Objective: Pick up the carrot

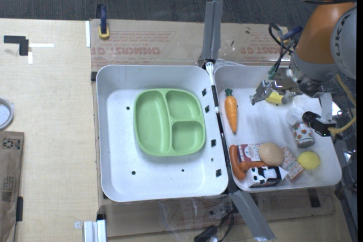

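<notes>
The carrot (231, 113) is orange with a green top and lies lengthwise along the left wall of the right bin (255, 122), top pointing to the far side. My gripper (267, 92) hangs over the far part of the same bin, to the right of the carrot's top and apart from it. A small yellow object (276, 98) sits right at the gripper's tip, partly hidden by it.
A green divided plate (170, 122) lies in the left bin (113, 139). The right bin's near end holds a sausage (235, 162), a bun (271, 153), a snack packet (249, 152), a black-and-white toy (265, 176), a lemon (309, 160) and a small can (303, 134).
</notes>
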Controlling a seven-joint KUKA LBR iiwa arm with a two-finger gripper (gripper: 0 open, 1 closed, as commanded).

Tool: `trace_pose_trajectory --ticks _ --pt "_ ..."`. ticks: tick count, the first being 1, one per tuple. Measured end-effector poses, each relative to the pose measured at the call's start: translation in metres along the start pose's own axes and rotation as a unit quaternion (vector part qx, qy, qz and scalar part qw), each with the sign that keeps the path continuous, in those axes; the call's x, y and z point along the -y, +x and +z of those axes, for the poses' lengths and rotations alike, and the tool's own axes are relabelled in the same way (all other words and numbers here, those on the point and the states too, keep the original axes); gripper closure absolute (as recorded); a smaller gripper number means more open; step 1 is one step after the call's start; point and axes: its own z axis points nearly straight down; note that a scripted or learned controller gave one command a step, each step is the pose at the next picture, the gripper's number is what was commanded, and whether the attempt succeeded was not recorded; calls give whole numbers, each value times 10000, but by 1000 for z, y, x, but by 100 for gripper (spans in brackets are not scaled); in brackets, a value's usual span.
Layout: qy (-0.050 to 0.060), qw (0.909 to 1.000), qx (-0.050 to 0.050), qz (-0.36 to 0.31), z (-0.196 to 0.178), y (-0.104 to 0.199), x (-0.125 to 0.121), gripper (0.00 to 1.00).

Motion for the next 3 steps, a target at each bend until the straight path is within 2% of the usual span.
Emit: trace_pose_trajectory --ticks 1,2,3 --pt "-9 9801 0 -1987 54 33 3 0" --pt "-2 9804 -3 -1969 47 31 3 100" --pt "-5 9821 5 -1882 -45 121 66 100"
